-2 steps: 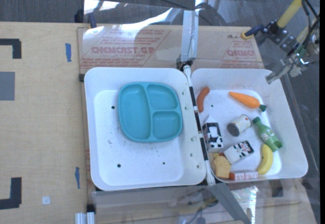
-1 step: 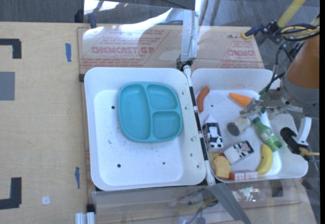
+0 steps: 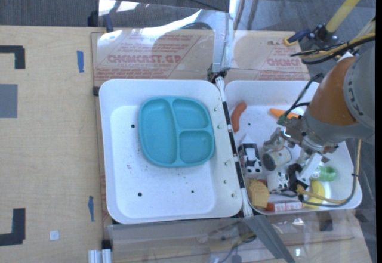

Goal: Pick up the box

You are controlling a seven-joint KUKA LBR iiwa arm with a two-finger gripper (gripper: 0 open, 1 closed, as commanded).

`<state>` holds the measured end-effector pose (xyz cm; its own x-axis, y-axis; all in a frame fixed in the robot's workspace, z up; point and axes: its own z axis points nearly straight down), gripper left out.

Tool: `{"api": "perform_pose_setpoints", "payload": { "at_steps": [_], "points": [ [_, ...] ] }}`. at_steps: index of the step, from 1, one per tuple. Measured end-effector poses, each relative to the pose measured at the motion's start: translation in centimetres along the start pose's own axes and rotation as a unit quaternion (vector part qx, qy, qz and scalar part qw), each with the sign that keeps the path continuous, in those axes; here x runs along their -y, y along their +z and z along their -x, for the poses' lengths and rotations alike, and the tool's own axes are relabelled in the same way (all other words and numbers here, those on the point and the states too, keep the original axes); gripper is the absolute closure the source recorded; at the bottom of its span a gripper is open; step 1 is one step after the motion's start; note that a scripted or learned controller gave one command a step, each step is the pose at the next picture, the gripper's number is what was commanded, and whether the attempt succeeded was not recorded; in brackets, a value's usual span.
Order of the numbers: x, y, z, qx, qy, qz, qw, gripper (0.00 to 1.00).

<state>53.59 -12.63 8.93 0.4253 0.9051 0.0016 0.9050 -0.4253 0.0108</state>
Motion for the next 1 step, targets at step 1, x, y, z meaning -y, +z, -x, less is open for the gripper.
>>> {"api": "perform_pose_setpoints", "payload": {
  "at_steps": [1],
  "points": [
    [-11.35, -5.48, -1.67, 0.002, 0.174, -0.006, 0.9846, 0.0]
  ]
}}
